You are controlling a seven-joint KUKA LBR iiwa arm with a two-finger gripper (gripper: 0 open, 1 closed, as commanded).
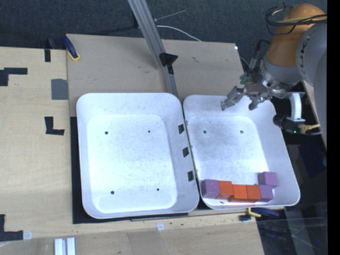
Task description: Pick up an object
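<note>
My gripper hangs over the far edge of the right bin, its two fingers spread apart with nothing between them. A row of small blocks lies along that bin's near wall: a purple block at the left, orange blocks in the middle, and purple blocks at the right end. The blocks are well away from the gripper, toward the near side of the bin.
The left bin sits beside the right one, with black clips along the seam between them. A slanted metal post rises behind the bins. The grey arm with its orange band comes in from the right.
</note>
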